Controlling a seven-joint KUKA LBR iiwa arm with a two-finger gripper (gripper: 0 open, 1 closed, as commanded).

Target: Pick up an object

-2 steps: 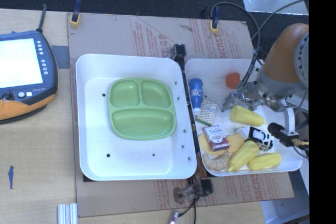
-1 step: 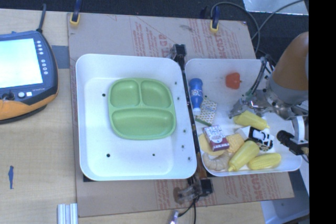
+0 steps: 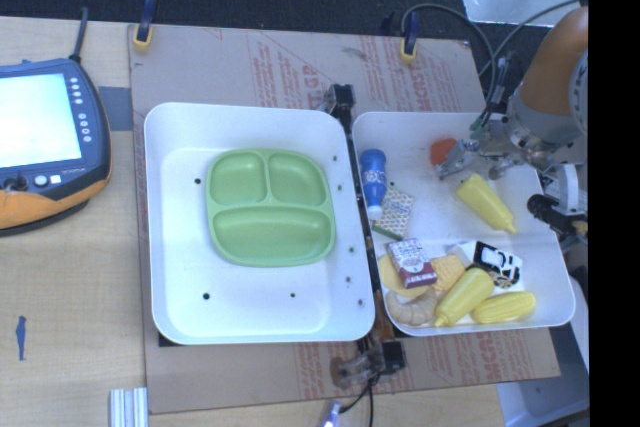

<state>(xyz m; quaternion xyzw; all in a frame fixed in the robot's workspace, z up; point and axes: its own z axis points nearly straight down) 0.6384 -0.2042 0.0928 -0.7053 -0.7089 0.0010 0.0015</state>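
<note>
Hovering in the right bin (image 3: 560,300), the tool (image 3: 470,160) looks open beside a yellow bottle (image 3: 487,202).

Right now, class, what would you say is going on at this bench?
A grey arm with an orange band reaches in from the right, its gripper low over the right bin, between an orange-red item and a yellow squeeze bottle. Nothing shows between its fingers. That bin also holds a blue bottle and toy corn. The left bin holds a green divided plate.
</note>
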